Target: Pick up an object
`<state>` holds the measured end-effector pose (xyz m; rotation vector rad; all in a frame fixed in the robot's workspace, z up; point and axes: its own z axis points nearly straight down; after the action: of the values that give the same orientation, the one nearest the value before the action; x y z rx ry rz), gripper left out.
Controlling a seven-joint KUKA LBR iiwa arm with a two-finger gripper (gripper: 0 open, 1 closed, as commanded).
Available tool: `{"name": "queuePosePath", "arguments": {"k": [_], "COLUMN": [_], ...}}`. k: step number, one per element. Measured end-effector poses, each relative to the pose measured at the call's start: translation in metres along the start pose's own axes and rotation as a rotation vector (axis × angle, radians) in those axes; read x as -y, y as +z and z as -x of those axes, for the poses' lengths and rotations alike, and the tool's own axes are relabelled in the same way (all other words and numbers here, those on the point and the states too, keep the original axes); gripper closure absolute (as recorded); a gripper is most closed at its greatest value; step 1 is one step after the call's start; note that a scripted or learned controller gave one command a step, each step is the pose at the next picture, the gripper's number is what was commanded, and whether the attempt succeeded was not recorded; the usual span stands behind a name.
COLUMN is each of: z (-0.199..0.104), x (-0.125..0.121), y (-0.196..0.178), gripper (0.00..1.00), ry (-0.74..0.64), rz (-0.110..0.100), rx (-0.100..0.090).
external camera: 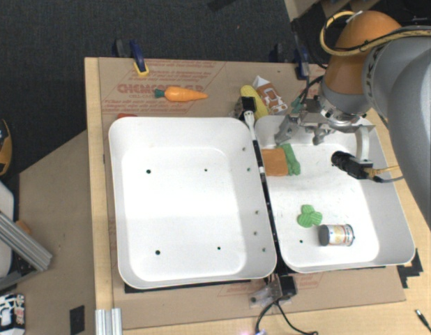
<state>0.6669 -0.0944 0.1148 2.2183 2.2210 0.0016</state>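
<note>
Green stick (291, 159) lying beside orange-brown block (275, 162), upper left of the right bin (383, 208), long axis running roughly up and down the frame, slightly slanted. Sits just below and a touch left of the gripper (293, 126), hovering at the bin's upper corner. Jaw spread impossible to tell from here. Farther down: green clump (309, 217) and small jar (337, 235). Left bin (187, 201) alongside; toy carrot (182, 95) outside on the board.

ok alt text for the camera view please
A grey robot arm with its end effector reaches from the right over the right white bin, which holds a brown block, a green stick, a green toy and a small can. A toy carrot lies on the bench.
</note>
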Motion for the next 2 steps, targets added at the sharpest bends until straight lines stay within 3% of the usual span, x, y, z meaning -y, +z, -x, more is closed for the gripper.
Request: {"name": "queuePosePath", "arguments": {"k": [2], "z": [0.0000], "x": [0.0000], "y": [0.0000], "gripper": [0.00], "ry": [0.000], "rz": [0.000], "rx": [0.000]}}
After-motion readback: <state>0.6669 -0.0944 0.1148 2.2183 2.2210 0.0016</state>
